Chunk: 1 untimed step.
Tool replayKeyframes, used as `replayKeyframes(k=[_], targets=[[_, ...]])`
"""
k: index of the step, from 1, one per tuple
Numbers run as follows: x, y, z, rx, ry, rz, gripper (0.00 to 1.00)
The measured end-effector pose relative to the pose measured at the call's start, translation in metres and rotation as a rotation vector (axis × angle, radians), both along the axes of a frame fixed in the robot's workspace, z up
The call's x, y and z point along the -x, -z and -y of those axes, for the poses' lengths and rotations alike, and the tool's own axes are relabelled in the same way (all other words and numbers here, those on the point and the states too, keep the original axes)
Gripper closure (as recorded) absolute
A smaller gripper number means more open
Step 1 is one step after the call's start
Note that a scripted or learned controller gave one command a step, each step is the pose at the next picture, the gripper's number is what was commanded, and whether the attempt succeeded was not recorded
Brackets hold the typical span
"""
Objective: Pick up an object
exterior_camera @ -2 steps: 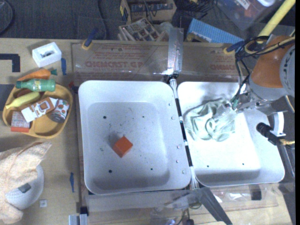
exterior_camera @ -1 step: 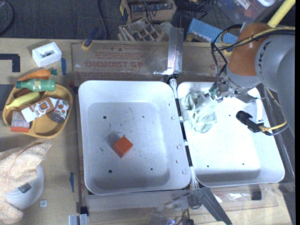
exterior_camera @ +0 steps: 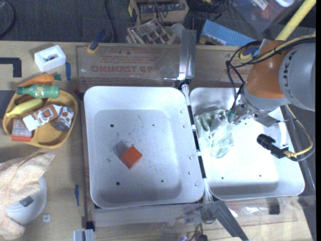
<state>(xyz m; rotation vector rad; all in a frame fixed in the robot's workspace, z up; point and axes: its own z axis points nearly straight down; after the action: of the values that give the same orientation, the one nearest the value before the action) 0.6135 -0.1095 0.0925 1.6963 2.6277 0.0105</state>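
Near the left bin's [exterior_camera: 95,104] middle, slightly toward its front edge, sits a small orange block [exterior_camera: 132,157] (one face grey-shadowed), well apart from the gripper [exterior_camera: 228,118] over the right bin [exterior_camera: 261,177].

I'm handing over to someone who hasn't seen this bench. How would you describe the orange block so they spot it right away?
Start at the two white bins side by side and take the left bin, the one farther from the arm. The orange block lies on its floor, a little left of centre and toward the near edge. It is the one bright, solid-coloured item there; the right bin holds a pale crumpled clear thing.
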Motion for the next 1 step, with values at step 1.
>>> replayKeyframes(k=[1], targets=[[-0.0017,-0.0117,-0.0003,-0.001,0.001,0.006,1.00]])
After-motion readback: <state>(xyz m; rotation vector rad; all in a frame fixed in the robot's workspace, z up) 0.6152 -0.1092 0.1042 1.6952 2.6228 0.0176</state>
